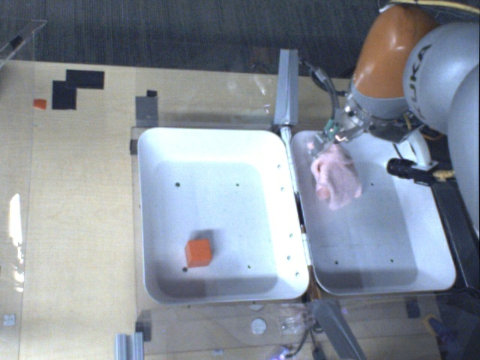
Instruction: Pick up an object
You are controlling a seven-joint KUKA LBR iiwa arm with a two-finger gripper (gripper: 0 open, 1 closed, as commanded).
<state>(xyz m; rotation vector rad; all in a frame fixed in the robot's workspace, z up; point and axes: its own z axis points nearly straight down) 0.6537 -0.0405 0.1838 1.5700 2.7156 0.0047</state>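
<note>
My gripper (333,136) hangs over the far left part of the right bin (390,246). It is shut on the top of a pink soft crumpled object (336,178), which droops below the fingers just right of the divider between the bins. A small orange cube (199,253) lies on the floor of the left bin (225,193), near its front left corner, far from the gripper.
The grey arm with its orange band (390,47) fills the upper right and reaches over the right bin's far edge. A black cable fitting (409,169) juts over that bin's right side. Black and orange markers (71,88) sit on the bench at far left.
</note>
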